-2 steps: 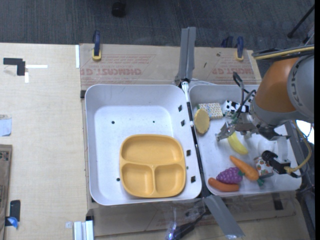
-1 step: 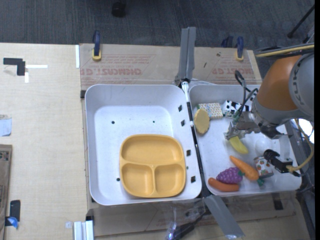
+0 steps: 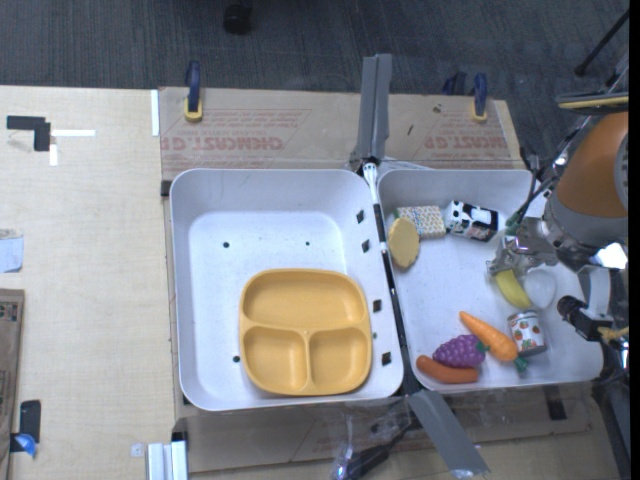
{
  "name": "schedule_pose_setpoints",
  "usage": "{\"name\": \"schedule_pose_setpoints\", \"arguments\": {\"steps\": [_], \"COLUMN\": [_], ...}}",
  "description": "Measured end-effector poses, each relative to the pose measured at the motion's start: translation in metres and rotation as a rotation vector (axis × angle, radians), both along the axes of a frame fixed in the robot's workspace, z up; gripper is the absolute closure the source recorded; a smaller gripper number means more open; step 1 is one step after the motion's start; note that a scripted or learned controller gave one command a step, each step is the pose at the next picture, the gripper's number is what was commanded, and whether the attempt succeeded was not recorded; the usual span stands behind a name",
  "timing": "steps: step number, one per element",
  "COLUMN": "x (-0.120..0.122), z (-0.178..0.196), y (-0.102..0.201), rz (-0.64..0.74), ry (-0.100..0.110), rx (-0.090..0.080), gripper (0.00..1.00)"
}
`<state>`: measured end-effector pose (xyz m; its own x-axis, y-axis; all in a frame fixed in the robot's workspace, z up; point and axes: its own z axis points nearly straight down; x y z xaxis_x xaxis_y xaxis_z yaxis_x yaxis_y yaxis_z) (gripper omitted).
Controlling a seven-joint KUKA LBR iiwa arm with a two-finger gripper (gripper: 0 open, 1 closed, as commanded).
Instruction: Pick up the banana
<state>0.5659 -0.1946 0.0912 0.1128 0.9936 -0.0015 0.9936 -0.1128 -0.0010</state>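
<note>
The banana [image 3: 513, 289] is short and yellow and lies near the right wall of the right bin [image 3: 440, 200]. My gripper [image 3: 508, 260] comes in from the right and sits right over the banana's upper end, covering part of it. I cannot make out whether it touches the banana. The arm's grey wrist and orange band [image 3: 598, 168] rise above the bin's right edge.
Close by the banana lie a carrot [image 3: 488, 334], a small can [image 3: 527, 332], purple grapes [image 3: 458, 351] and a red sausage [image 3: 447, 371]. A cow toy [image 3: 470, 218], a cracker [image 3: 424, 220] and a pale round piece [image 3: 403, 242] lie at the back. The left bin [image 3: 200, 268] holds a yellow divided plate [image 3: 305, 330].
</note>
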Motion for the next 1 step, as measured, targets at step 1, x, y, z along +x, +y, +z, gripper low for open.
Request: {"name": "schedule_pose_setpoints", "arguments": {"steps": [1], "x": [0.0089], "z": [0.1067], "y": [0.0112], "rz": [-0.087], "ry": [0.0], "rx": [0.0], "gripper": [1.0]}}
